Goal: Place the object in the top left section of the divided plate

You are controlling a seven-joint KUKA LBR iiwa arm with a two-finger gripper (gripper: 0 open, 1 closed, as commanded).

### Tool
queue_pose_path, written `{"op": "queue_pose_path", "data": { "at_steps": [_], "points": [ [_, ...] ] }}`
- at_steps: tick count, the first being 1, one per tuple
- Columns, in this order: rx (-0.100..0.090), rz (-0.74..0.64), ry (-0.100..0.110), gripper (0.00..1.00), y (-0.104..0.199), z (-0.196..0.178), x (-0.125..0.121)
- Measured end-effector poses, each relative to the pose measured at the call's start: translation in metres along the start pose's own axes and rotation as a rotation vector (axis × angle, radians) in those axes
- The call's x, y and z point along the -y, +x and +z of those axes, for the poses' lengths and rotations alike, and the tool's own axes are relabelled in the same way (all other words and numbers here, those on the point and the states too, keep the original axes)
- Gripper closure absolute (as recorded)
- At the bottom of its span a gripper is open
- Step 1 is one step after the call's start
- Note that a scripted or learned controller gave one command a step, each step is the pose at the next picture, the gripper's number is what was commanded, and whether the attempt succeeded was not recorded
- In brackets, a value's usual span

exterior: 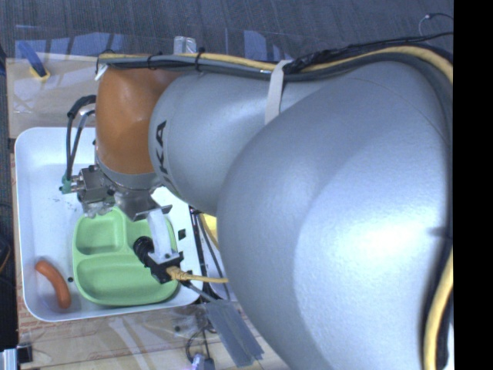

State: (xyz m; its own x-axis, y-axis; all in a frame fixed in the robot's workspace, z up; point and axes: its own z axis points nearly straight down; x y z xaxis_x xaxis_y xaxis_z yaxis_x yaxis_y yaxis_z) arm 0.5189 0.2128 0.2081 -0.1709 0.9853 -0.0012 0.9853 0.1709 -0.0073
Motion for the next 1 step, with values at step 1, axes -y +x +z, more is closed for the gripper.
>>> {"op": "queue_pose_path", "data": {
  "at_steps": [1],
  "points": [
    [0.0,-0.197,-0.002,1.0,-0.0022,0.0626,0.0394]
  ]
}}
